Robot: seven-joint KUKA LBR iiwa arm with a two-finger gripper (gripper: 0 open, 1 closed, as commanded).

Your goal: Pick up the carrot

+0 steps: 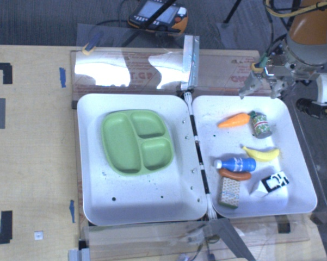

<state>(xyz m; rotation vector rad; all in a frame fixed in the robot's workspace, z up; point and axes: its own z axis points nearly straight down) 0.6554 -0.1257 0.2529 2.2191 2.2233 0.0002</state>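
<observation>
**Orange carrot waits near the back of the right bin**

Orange and tapered, the carrot (233, 120) is seen in the camera view lying flat on the floor of the right bin (302, 162), towards its far side, with the thick end pointing at a small green-labelled can (260, 124) that stands just beside it, perhaps touching. Nearer the front are found a banana (263, 154), a blue bottle (236, 164), a red sausage-shaped piece (235, 174), a flat speckled packet (229, 192) and a black-and-white block (275, 182). A green divided plate (136, 141) lies in the left bin (95, 200).

The gripper (261, 85) is held above the bin's far rim, apart from the carrot, and nothing is pinched by it; two fingers (248, 87) appear splayed outward.

The carrot is judged to be a light, stiff toy with a smooth, somewhat slippery skin, unlikely to be damaged by a firm squeeze. A hold across the thicker middle is advised, the fingers closing on the long sides; the narrow tip would likely slip, and the thick end is crowded by the can.
</observation>
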